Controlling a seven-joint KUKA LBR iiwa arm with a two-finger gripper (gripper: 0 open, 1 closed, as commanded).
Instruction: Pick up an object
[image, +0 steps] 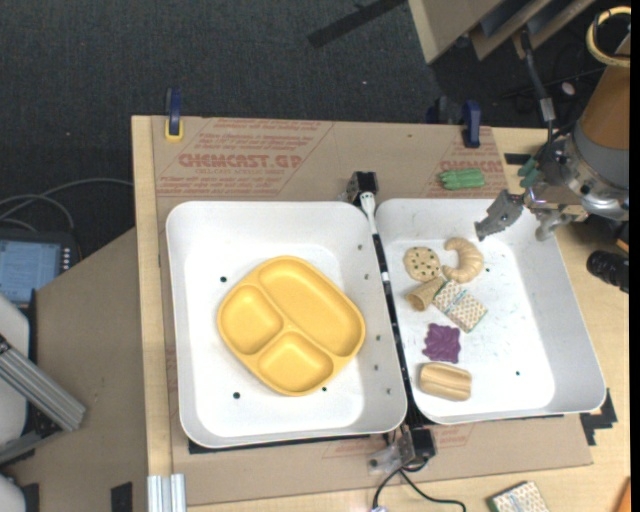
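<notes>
The gripper (520, 215) hovers with its jaws spread apart and nothing between them over the upper edge of the right bin (560, 330). The croissant (463, 258) lies just beyond the fingers, at about eight o'clock from them, apart from both. A cookie (421, 263) sits at the croissant's nine o'clock, and a yellow tray (290, 325) fills the left bin (195, 300).

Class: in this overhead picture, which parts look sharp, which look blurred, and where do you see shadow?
Camera view: the yellow tray and the croissant are sharp under even light; the gripper is slightly blurred; the bread roll casts only a soft, faint shadow.
</notes>
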